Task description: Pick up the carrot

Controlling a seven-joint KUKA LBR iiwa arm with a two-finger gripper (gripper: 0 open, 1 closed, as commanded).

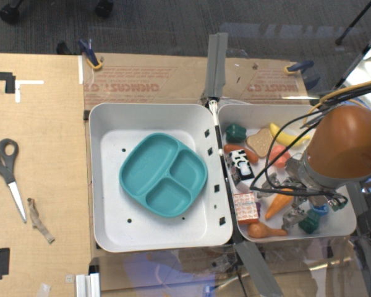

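The carrot is a small orange piece lying tilted in the front half of the right bin, among other toy foods. My gripper hangs low over that bin just to the carrot's right, under the arm's orange band. Its metal tip is right beside the carrot's thick end. Cables and the wrist cover the spot where they meet, so I cannot see whether the carrot is held.
Around the carrot lie a brown drumstick-like piece, a pink box, a teal item, a black-and-white toy, bread and a banana. The left bin holds a teal divided plate. Scissors lie far left.
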